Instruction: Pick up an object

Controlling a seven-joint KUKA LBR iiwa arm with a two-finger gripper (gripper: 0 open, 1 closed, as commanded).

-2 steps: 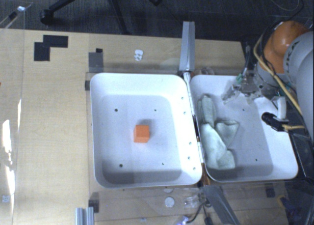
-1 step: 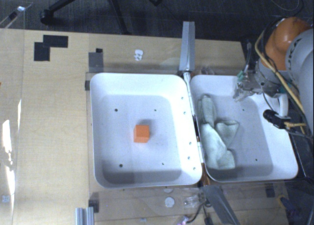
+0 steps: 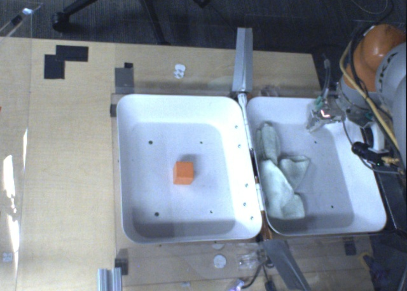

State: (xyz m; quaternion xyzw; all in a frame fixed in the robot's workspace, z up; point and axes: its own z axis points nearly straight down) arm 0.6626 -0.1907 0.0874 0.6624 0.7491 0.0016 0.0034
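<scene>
Small orange cube (image 3: 184, 173) flat mid-floor of the left bin (image 3: 137, 220); crumpled pale cloth (image 3: 280, 175) along the right bin's (image 3: 369, 216) left side.

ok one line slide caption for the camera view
Small orange cube in left white bin, crumpled white cloth in right bin, tool above it.

Even overhead light, soft shadows, slightly blurry.

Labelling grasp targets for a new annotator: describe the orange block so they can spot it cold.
Two white bins sit side by side on the bench; take the left bin. The orange block lies alone near the middle of its floor. It is small, cube-like and bright, unlike the pale crumpled cloth in the right bin.
</scene>
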